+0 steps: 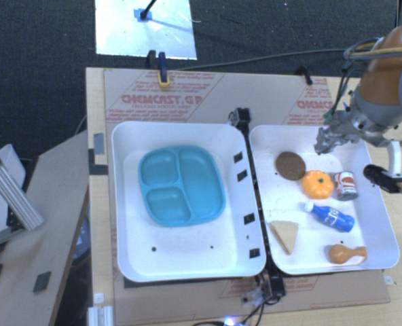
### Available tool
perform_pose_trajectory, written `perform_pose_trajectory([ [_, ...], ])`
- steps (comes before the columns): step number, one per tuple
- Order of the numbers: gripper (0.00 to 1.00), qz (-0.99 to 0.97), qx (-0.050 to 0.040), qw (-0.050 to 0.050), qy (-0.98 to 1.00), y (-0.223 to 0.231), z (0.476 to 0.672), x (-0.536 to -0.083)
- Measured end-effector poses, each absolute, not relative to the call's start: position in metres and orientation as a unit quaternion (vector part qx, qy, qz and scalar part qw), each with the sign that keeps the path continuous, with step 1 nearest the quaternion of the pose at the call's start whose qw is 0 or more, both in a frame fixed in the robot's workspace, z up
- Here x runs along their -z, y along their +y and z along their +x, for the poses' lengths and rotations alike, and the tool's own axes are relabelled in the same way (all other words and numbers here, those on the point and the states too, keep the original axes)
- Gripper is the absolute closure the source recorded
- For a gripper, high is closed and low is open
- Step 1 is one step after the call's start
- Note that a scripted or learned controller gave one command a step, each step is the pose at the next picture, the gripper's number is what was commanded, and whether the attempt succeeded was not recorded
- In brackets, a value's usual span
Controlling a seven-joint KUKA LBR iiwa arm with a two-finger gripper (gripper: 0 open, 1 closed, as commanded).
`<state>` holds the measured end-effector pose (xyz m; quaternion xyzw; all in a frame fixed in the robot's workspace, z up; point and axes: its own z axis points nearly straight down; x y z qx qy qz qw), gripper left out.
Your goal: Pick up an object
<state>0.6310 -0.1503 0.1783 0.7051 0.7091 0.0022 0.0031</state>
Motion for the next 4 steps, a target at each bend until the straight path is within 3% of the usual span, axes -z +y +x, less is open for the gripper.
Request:
perform_pose_trajectory([
  [1,1.0,0.705,-0.0021,0.003,0.709,-0.151,0.633,-0.229],
  [4,1.0,0.704,-0.0009,0.0,0.71,0.012,0.601,-0.226],
])
